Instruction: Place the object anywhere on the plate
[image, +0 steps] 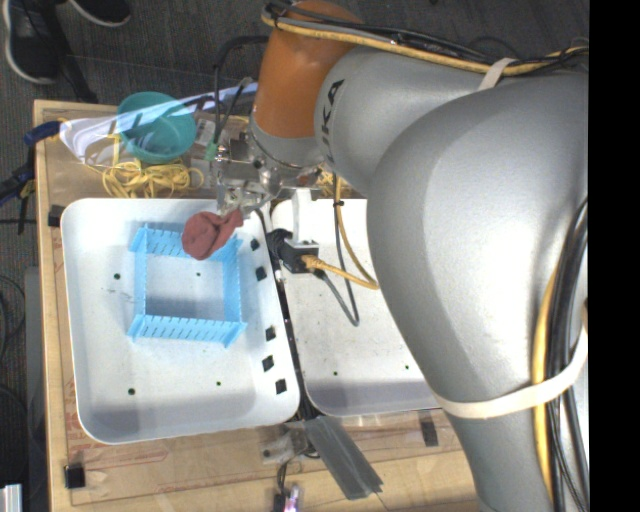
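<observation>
The pincer (236, 208) hangs over the plate's (186, 327) one o'clock corner, clenched on the object (207, 235), a reddish lump dangling against the rim there. Judged step: carrying, release pending. Next calls for a shift toward seven o'clock, over the plate's open middle. Rightward, the bin (100, 420) wall and a cable (340, 290) crowd close.
</observation>
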